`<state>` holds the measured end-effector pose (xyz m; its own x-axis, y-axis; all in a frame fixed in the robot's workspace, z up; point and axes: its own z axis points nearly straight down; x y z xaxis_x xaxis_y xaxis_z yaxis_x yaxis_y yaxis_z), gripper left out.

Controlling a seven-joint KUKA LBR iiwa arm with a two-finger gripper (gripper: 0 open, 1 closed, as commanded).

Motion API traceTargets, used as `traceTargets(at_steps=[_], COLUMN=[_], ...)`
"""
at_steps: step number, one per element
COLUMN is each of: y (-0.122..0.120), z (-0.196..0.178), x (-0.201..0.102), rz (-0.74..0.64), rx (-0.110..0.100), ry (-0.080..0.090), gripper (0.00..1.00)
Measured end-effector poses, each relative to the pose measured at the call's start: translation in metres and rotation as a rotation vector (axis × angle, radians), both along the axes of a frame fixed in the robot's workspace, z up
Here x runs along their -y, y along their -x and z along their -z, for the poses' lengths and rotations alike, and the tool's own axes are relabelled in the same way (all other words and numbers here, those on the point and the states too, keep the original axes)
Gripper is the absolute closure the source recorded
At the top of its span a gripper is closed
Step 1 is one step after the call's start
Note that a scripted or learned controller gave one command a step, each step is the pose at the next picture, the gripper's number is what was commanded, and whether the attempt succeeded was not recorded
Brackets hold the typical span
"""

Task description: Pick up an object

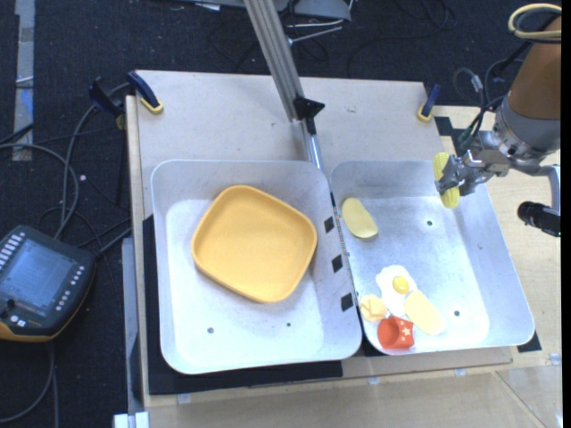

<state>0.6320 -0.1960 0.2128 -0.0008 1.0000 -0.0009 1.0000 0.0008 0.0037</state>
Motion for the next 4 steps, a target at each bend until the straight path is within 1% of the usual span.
traceTargets(at_steps=[1, 2, 3, 4], y=[-0.001, 0.004, 0.015, 0.034], z=[-0.037, -0.041, -0.027, -0.033], x=[0.000, -0.045, -0.097, -0.152], rz=[0.000, -0.003, -0.003, -0.004], rx=[0.000, -0.003, -0.005, -0.003], ry=[0.000, -0.002, -0.002, -0.002], gripper=[1.00, 1.00, 1.00, 1.00])
